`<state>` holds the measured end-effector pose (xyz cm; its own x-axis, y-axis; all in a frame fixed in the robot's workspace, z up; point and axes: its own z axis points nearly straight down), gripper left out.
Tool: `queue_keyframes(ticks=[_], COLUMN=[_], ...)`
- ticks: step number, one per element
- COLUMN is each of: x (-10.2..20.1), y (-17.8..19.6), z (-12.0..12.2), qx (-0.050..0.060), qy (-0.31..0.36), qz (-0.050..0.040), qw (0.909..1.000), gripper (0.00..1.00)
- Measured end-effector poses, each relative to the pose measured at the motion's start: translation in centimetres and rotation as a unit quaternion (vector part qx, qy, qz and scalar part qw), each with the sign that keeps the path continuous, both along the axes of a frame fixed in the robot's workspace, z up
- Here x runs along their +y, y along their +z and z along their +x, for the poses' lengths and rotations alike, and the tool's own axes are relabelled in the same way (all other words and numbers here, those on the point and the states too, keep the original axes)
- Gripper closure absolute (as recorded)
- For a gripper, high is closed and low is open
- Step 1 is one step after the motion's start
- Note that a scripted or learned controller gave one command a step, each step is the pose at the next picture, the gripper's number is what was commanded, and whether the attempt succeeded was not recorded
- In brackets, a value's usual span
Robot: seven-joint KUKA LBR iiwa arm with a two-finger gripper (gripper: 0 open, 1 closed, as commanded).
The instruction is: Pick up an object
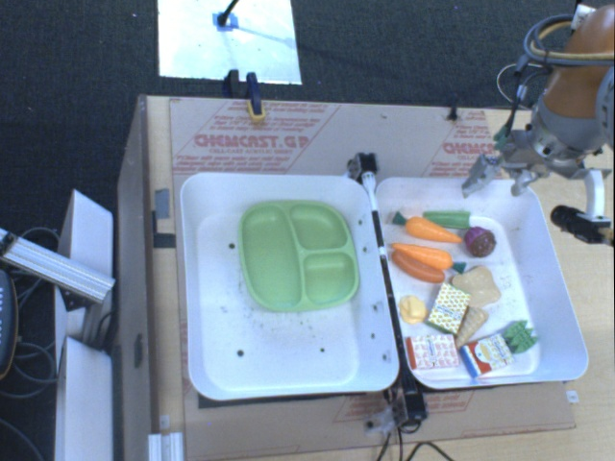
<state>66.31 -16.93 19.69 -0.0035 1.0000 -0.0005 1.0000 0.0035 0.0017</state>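
We see the gripper [500, 174] hanging over the far right corner of the right bin [557, 286], its two pale fingers [478, 177] spread apart with nothing between them. We take that bin as our landmark: all the loose toy food lies inside it. Along its far side rests a green vegetable piece [448, 219], touching one carrot [431, 230]; a dark red round piece [479, 242] sits just right of them, and a second carrot [421, 258] lies nearer the middle, against the bin's left wall. Toward the bin's centre we find a tan bread-like piece [477, 284], a yellow-green patterned packet [448, 307] touching it, and a small yellow piece [412, 308] to the left. Along the near side lie a red-and-white packet [432, 351], another small carton [488, 355] and a green leafy piece [520, 335]. Left of the right bin, the left bin [221, 353] holds a green divided plate [298, 254] with three compartments. Beyond both bins lies a cardboard sheet [288, 137] with red print.
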Motion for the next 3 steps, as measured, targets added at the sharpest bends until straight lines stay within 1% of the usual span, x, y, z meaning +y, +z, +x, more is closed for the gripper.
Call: queue_keyframes(ticks=[1,2,3], x=[0.4,0.4,0.4], y=[-11.0,-9.7,-9.8], z=[0.7,0.9,0.9], qx=[-0.002,-0.005,-0.005], qy=[0.001,0.003,0.003], qz=[-0.0007,-0.0021,-0.002], qw=[1.0,1.0,1.0], gripper=[0.0,1.0,0.0])
